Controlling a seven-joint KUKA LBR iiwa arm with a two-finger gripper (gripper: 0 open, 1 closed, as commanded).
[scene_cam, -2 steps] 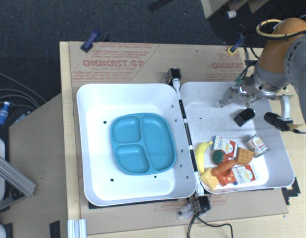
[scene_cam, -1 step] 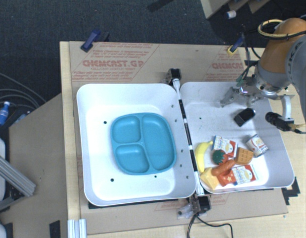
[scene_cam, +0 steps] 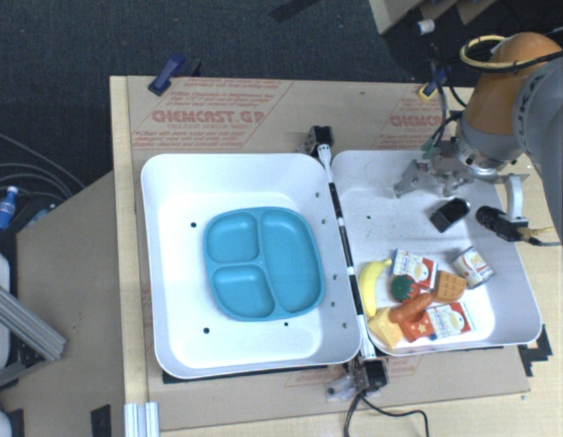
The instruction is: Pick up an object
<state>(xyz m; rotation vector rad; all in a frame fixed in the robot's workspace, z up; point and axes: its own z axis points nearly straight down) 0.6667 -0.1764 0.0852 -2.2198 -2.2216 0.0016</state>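
My gripper (scene_cam: 429, 180) hangs over the far part of the right bin (scene_cam: 514, 321), open, with nothing between its fingers. A small black block (scene_cam: 450, 213) lies on the bin floor just in front of it, apart from the fingers. Toy food is heaped at the bin's front: a yellow banana (scene_cam: 373, 280), a green piece (scene_cam: 403, 287), an orange-red sausage (scene_cam: 414, 308), a brown cracker (scene_cam: 450, 287), a yellow wedge (scene_cam: 383, 330) and three small white cartons (scene_cam: 414, 266) (scene_cam: 473, 264) (scene_cam: 450, 321).
The left bin (scene_cam: 172, 189) holds a blue divided plate (scene_cam: 263, 262). A ridge with a black clip (scene_cam: 321, 138) separates the two bins. The bench is brown cardboard (scene_cam: 218, 107), with a blue object (scene_cam: 168, 74) at its far left edge.
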